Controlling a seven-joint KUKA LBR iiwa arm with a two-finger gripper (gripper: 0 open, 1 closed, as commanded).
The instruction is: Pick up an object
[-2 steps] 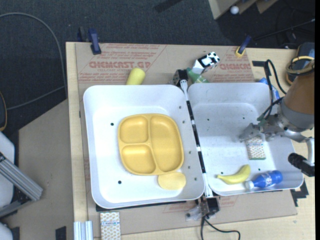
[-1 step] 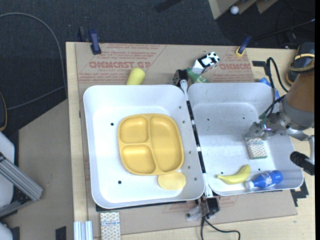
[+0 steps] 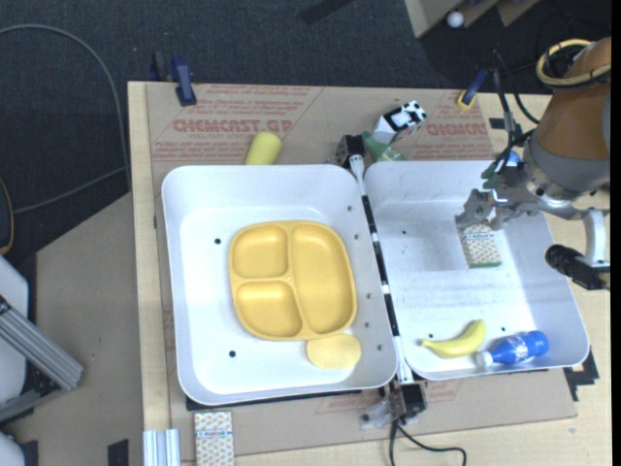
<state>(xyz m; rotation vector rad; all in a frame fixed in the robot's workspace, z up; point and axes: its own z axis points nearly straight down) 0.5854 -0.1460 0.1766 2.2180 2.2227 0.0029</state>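
My gripper (image 3: 482,217) hangs over the upper middle of the right bin (image 3: 417,260), directly above a small speckled rectangular pad (image 3: 482,249) that lies on the bin floor. The fingers point down at the pad's top edge, and I cannot make out whether they touch it. A yellow banana (image 3: 454,342) lies near the bin's front edge. Beside it on the right rests a blue bottle with a white cap (image 3: 512,349). In the left bin (image 3: 194,289) sit a yellow divided plate (image 3: 291,280) and a small yellow disc (image 3: 334,351).
A yellow cylinder (image 3: 262,149) lies on the board behind the left bin. A black-and-white item (image 3: 401,119) and a dark clamp (image 3: 351,149) sit behind the divider between the bins. A second speckled pad (image 3: 213,437) lies on the front edge of the bench.
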